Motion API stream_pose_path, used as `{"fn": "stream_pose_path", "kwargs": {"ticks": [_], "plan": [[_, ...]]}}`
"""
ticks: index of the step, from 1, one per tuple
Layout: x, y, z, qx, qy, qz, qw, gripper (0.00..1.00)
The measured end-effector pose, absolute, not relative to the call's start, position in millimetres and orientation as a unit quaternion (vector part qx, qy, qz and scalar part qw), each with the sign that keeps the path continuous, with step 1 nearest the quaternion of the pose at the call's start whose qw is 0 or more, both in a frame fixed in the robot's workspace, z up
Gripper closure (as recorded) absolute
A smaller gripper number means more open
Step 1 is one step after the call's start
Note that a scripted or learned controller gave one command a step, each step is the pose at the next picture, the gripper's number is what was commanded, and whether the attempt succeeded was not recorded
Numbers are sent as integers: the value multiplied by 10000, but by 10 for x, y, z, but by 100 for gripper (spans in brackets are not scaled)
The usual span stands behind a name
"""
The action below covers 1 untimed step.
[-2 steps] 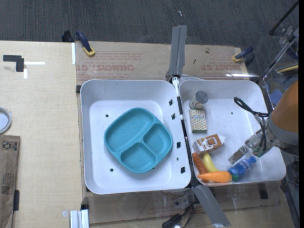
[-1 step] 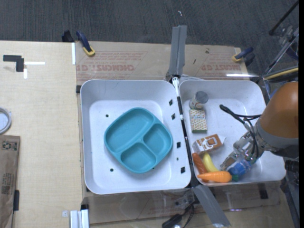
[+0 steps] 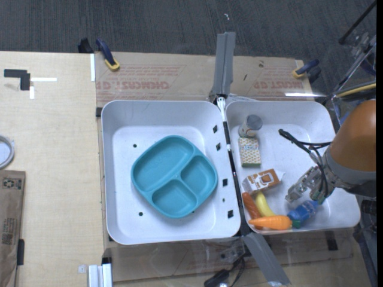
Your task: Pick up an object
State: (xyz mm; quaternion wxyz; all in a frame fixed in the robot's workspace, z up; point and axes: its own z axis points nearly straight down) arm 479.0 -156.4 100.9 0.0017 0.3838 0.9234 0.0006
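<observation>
My gripper [image 3: 304, 190] hangs low in the right bin [image 3: 299, 109], near its front right corner, with the orange-banded wrist behind it at the right. Just below it lies a blue bottle [image 3: 303, 213], very close to the gripper, and I cannot tell whether they touch. An orange carrot [image 3: 272, 222] lies along the front wall, with a yellow banana [image 3: 262, 204] and a red piece [image 3: 248, 201] to its left. An orange and white carton [image 3: 262, 180] sits mid-bin. A green patterned box [image 3: 249, 151] and a grey cup [image 3: 253, 124] lie further back.
The left bin [image 3: 116, 160] holds a blue divided plate [image 3: 173, 176]. A black cable [image 3: 302, 142] loops over the right bin towards the wrist. Clamps hold brown cardboard [image 3: 149, 79] behind the bins. A tape roll [image 3: 3, 153] lies far left on the bench.
</observation>
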Motion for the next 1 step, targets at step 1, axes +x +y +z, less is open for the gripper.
{"fn": "stream_pose_path", "kwargs": {"ticks": [1], "plan": [[4791, -1563, 1009, 3841, 9233, 6, 16, 0]]}}
